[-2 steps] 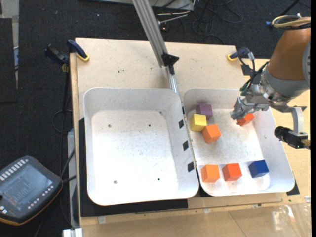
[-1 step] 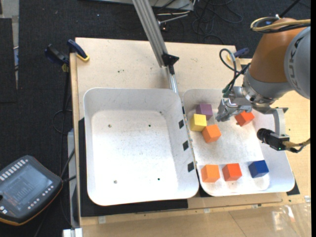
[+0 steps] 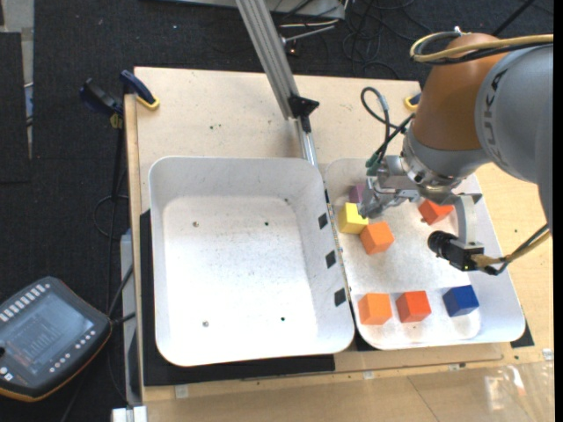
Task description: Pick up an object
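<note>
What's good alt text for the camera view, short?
A grey and orange arm's gripper hangs low over the right bin, right by a yellow block and an orange block. Orange, red and blue blocks line that bin's near edge, beside the left bin.

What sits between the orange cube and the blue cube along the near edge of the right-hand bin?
In the camera view, a red-orange cube stands between the orange cube and the blue cube, all three in one row.
</note>
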Robot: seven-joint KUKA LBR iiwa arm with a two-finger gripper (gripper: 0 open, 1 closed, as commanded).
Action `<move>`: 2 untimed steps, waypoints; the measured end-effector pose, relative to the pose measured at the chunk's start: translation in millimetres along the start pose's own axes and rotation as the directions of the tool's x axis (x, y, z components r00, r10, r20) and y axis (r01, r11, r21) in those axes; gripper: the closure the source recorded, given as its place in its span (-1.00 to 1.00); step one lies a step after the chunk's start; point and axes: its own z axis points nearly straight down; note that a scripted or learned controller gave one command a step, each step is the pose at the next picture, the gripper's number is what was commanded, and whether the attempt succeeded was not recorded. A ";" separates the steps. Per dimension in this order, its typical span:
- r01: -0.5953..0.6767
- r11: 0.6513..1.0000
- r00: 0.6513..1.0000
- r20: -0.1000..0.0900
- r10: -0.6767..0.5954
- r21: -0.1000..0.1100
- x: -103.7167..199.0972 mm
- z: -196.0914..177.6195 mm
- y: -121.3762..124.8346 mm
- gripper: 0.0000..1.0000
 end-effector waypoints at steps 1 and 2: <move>0.002 1.000 1.000 -0.001 -0.002 0.000 60.6 4.2 -3.9 1.00; 0.001 1.000 1.000 0.000 -0.001 -0.001 118.0 8.7 -1.0 1.00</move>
